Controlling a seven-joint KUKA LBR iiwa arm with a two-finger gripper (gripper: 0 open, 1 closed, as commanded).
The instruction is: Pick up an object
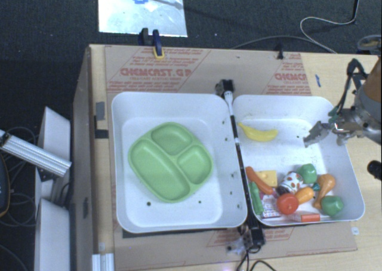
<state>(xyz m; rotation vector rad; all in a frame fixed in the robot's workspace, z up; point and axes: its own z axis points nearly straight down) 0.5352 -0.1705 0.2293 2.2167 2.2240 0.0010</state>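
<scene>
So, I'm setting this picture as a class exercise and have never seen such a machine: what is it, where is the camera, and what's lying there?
One camera looks down at a slant on a bench with two shallow white bins. The grey robot arm reaches in from the right; its grasping tip, the end effector, hangs over the right bin and nothing shows between its fingers. The left bin holds a green divided plate. The right bin holds a toy banana near the top and a heap of toy foods lower down, including a red tomato and a carrot.
</scene>
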